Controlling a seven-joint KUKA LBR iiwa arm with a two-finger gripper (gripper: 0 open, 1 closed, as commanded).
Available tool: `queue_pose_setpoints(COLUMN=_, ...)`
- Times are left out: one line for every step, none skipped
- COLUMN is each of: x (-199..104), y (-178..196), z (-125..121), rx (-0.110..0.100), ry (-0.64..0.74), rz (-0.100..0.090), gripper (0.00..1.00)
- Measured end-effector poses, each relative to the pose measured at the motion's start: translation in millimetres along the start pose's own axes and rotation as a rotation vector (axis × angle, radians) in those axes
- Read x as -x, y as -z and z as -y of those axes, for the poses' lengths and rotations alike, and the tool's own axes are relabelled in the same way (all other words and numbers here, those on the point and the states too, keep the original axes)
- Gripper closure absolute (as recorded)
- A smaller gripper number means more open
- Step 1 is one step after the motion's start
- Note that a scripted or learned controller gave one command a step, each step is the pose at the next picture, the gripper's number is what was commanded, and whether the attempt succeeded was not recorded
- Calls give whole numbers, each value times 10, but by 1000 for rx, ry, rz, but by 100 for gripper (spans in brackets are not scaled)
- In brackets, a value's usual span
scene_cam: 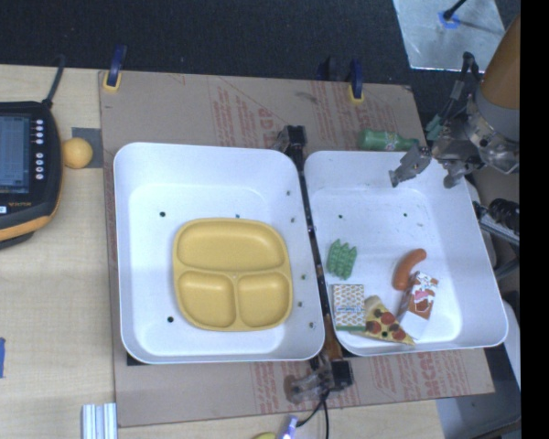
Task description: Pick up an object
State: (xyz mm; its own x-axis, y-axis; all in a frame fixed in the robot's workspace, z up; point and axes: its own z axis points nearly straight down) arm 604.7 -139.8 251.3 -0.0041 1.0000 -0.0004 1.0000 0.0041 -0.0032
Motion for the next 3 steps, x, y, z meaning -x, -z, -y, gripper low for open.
queue_pose_setpoints(x=672, y=-602, z=439, rx=-2, ry=-1, rz=2, gripper=0)
queue_pose_setpoints(x=345, y=-1608, z=813, rx=-2, ry=0, rz=-1, gripper=0)
queue_pose_setpoints(x=356, y=-1501, z=809, rx=-2, ry=4, rz=1, gripper=100)
